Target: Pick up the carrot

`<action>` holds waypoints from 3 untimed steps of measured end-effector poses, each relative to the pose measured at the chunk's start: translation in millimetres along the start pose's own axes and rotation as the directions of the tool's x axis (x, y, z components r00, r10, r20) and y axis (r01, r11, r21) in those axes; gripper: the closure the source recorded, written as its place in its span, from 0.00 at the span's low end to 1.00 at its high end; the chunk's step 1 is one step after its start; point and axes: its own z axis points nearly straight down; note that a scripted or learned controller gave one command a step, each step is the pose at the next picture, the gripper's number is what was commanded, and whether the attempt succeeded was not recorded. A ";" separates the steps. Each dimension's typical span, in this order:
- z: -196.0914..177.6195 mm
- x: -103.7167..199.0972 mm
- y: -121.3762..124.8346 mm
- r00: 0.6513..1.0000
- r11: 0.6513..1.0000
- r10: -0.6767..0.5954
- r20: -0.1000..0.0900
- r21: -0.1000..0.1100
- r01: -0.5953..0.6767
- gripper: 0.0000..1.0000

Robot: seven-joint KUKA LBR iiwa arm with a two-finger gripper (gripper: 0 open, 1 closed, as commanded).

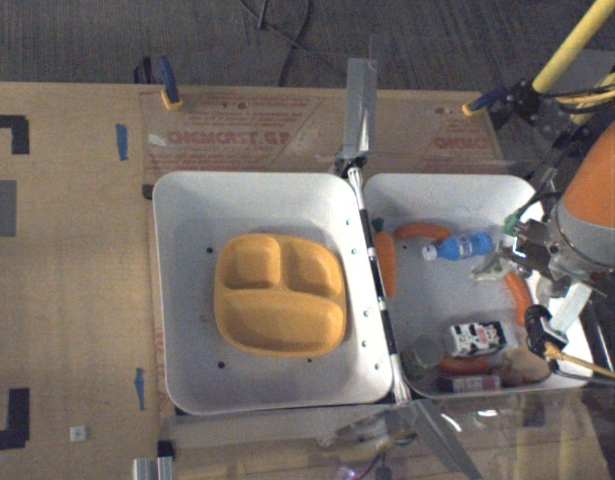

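Observation:
The carrot [386, 264] is orange with a small green top. It lies lengthwise against the left wall of the right bin [442, 184]. My gripper [514, 250] hovers over the right side of that bin, well to the right of the carrot, with a blue water bottle [463, 246] between them. The arm's orange band [597, 190] rises behind it at the right edge. Nothing is visibly held.
The left bin [177, 268] holds a yellow divided plate [280, 294]. The right bin also contains an orange sausage [422, 231], an orange piece [518, 292] under the gripper, a milk carton [477, 339], a red sausage [465, 365], a brown lump [527, 366] and a grey disc [425, 351].

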 end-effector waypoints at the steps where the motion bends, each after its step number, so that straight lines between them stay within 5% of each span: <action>1: 96.7 37.7 -16.2 0.957 0.957 0.290 -0.004 -0.012 -0.290 0.00; 2: 84.2 34.0 -13.8 0.956 0.956 0.293 -0.001 -0.020 -0.293 1.00; 3: 1.9 88.6 6.8 0.880 0.880 0.474 0.000 -0.001 -0.474 1.00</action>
